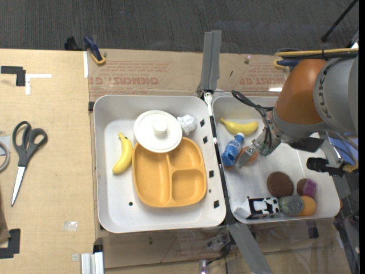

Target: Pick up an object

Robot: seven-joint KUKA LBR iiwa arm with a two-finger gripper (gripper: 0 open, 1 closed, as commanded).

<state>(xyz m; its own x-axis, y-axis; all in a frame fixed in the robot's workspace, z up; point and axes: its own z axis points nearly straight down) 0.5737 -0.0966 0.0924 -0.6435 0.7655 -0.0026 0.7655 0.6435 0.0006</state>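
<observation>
From the overhead camera you see the gripper (251, 154) low in the right bin (319, 210), just right of a blue bottle (232, 150); you cannot tell how its jaws stand. A small banana (239, 125) lies just behind it toward the bin's far wall. A brown disc (280, 183) and a purple piece (307, 186) sit nearer the front, to its right. Well to its left, the left bin (108, 210) holds a yellow divided tray (169, 178), a white lid (158, 131) and a second banana (122, 154).
</observation>
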